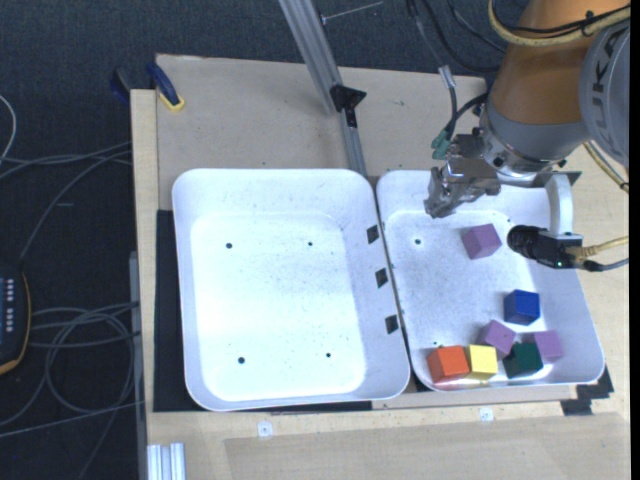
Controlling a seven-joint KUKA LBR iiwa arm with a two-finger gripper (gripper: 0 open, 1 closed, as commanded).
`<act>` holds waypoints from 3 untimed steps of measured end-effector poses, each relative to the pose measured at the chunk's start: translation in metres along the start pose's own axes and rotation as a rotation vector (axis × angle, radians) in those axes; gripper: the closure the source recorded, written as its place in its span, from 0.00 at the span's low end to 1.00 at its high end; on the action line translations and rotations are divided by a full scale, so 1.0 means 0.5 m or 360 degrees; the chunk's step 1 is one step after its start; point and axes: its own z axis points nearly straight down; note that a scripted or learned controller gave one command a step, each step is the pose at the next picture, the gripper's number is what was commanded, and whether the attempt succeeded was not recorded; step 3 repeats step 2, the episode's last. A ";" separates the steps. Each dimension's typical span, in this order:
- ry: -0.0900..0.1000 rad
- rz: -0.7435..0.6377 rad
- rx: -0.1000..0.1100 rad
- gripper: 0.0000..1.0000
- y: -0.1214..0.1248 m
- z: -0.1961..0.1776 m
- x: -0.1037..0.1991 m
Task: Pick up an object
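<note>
Camera view: the grey two-finger gripper hangs over the right white bin's far left corner; whether it is parted I cannot tell. A purple block lies nearby; other coloured blocks crowd the near edge

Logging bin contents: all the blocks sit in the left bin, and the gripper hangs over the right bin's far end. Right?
Not quite. The camera view shows the blocks, such as the blue block, in the right bin, not the left. The gripper does hang over its far end.
</note>
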 end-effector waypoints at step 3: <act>0.0001 0.0000 -0.0001 1.00 0.139 0.074 0.172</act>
